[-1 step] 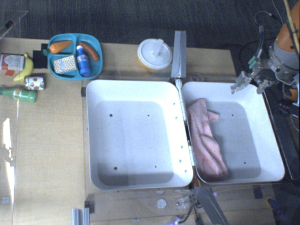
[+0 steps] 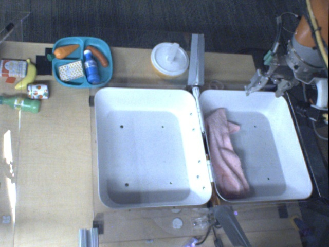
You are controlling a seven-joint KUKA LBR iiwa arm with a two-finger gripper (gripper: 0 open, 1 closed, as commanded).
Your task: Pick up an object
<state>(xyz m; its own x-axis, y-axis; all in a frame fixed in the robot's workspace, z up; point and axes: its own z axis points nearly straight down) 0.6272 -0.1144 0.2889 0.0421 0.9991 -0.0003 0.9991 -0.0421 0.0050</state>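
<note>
1. We see two shallow white bins side by side on a pale wooden tabletop (image 2: 51, 163); both are smooth plastic with rounded corners and a few small dark dots across their floors.
2. In the right bin (image 2: 288, 153), along its left wall, lies a pink cloth (image 2: 225, 153): soft, rumpled, rolled into a long bundle that runs from far to near, its far end folded into a small flap.
3. The left bin (image 2: 149, 148) shows its bare white floor, shaded at the near edge.
4. The gripper (image 2: 267, 81) hangs over the far right corner of the right bin, well apart from the cloth; its thin metal jaws stand apart, with nothing between them.
5. Above it we make out the grey wrist and the orange band (image 2: 307, 32) of the arm, with cables looping beside it.
6. Far of the bins sits a round white lid (image 2: 169, 59) on a yellowish base, next to a grey metal post (image 2: 196, 60).
7. At the far left rests a blue divided tray (image 2: 82, 62) holding toy food: an orange carrot shape, a blue bottle and a sausage shape.
8. Left of the tray we see a yellow banana (image 2: 26, 75), a small printed can (image 2: 38, 91) and a green bottle (image 2: 21, 104) lying on its side.
</note>
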